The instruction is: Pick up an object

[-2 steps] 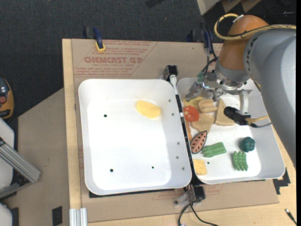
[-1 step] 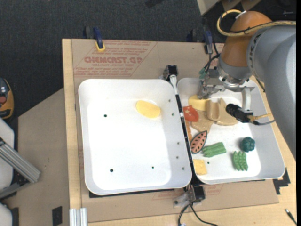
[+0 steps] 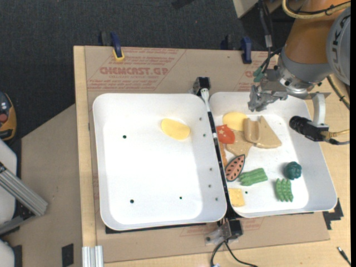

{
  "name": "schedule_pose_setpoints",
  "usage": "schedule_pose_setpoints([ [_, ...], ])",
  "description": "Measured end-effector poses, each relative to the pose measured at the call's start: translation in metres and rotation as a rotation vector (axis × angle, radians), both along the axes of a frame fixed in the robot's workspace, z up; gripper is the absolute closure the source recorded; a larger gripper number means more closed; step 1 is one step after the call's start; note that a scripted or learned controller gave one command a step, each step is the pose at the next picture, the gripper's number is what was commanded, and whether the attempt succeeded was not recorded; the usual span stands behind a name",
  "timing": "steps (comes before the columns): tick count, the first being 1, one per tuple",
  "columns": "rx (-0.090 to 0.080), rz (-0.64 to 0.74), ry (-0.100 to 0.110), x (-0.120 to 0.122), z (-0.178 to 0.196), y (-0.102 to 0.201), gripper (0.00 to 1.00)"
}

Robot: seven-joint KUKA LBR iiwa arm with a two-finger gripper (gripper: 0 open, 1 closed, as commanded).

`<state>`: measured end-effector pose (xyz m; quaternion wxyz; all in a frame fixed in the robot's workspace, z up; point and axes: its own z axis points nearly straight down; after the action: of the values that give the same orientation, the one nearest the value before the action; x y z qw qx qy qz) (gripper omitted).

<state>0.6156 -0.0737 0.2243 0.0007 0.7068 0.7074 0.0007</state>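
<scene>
1. Objects for picking lay mostly in the right bin (image 3: 325, 196); nearest the camera sat a small yellow block (image 3: 237, 197), just inside the bin's near edge beside the divider.
2. A little farther in were a green ridged piece (image 3: 283, 189), a green bumpy piece (image 3: 253, 177), a dark teal ball (image 3: 293, 170) and a brown oval with red stripes (image 3: 235, 167), each apart from the others.
3. Beyond those, a tan wedge-shaped piece (image 3: 262, 133) lay in a tight cluster, touching a red piece (image 3: 225, 133) and a yellow rounded piece (image 3: 235, 120).
4. The left bin (image 3: 111, 204) held a single yellow oval (image 3: 175, 129), well apart from everything else.
5. The gripper (image 3: 259, 102) hung over the far part of the right bin, just above the yellow rounded piece and the tan wedge; whether it was open or closed could not be told, and nothing showed in its grasp.
6. Judging from that position, the step in hand was the descent onto the cluster. To do it well, the gripper should centre on one piece, not on the seam between two touching ones, and come down straight so that neighbours are not pushed aside.
7. Farthest back, red print on the brown board (image 3: 139, 65) covering the tabletop read roughly "CHEMCAST G P"; the smaller print beneath was too fine to read.
</scene>
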Motion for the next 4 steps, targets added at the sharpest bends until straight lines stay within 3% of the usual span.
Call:
schedule_pose_setpoints([
  [1,0.000,-0.001,0.001,0.002,-0.004,-0.001,0.00],
  [2,-0.003,-0.004,0.002,-0.013,-0.119,-0.020,0.00],
  [3,-0.003,0.001,-0.004,0.047,-0.138,-0.020,0.00],
  [4,-0.006,0.001,-0.018,0.049,-0.121,-0.021,1.00],
])
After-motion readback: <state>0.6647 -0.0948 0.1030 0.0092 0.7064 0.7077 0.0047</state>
